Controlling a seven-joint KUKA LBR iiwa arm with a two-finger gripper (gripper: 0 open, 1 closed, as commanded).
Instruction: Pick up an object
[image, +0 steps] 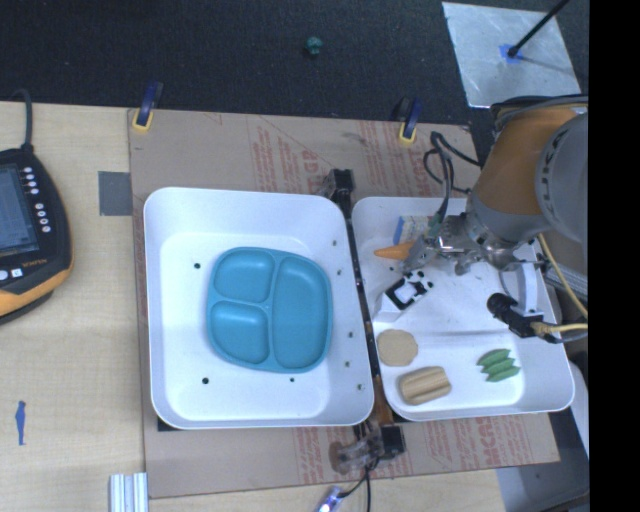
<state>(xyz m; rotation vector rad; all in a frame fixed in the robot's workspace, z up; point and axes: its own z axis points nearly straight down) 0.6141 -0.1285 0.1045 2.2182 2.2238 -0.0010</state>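
Front edge: silver ribbed metal piece (129, 490) lies on the pale wooden desk (70, 400), beside the brown cardboard sheet (250, 140) under both bins.
Right bin: shallow white plastic bin (545, 395) with rounded corners, holding the small toy foods.
Bread roll: tan, oblong, ridged toy bread roll (424, 385) near the right bin's front wall.
Cookie: flat round beige disc (397, 347), just behind the roll, apart from it.
Pea pod: green bumpy toy pea pod (498, 364), right of the roll, lying at a slant.
Carrot: orange tapered toy carrot (394, 252) at the bin's back left.
Black-and-white piece: small angular object (408, 290) between carrot and cookie.
Left bin: matching white bin (170, 390) bearing a smooth blue three-compartment plate (270, 308).
Claw: metal claw (440, 245) hangs over the right bin's back, near the carrot; cannot tell its state.
Left edge: black and orange handheld pendant (28, 235).
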